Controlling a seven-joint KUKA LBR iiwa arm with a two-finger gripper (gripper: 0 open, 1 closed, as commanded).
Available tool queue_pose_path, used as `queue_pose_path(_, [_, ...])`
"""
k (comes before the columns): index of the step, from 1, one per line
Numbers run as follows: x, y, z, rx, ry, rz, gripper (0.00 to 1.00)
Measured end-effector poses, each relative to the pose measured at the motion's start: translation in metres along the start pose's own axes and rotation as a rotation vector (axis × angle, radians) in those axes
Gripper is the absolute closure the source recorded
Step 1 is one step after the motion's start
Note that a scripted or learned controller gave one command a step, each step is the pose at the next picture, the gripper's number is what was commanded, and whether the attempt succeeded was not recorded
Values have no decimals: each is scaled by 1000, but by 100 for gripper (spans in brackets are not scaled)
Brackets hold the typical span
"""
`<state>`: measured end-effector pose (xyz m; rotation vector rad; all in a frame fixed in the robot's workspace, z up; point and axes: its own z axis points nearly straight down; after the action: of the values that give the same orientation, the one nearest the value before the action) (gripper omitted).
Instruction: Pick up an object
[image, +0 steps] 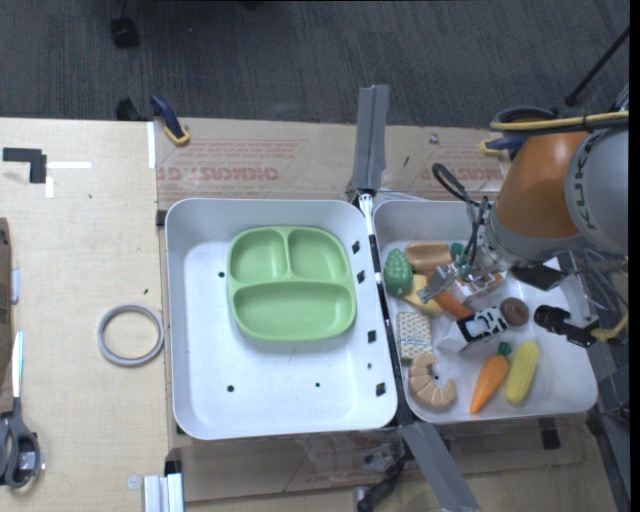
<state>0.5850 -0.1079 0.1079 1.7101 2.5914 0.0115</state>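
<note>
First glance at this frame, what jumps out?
The green divided plate sits alone in the left bin. The right bin is crowded with toy food, including a carrot and corn cob near its front edge. The grey arm with its orange band reaches in from the right, its gripper down among the items at the back of that bin.

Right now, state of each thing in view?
hand: down in right bin, low over the toys
green plate: upright, nothing on it, in left bin
carrot: lying flat, right bin
corn: lying beside carrot
tape roll: flat on bench
</note>
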Motion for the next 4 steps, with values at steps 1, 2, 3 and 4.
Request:
queue_pose_path(1, [-37,37,9,21,26,-199,0])
queue_pose_path(2, [-31,68,12,23,22,-386,0])
queue_pose_path(3, [-36,55,-32,15,30,-605,0])
queue_pose_path(4, [-7,54,18,17,32,-552,0])
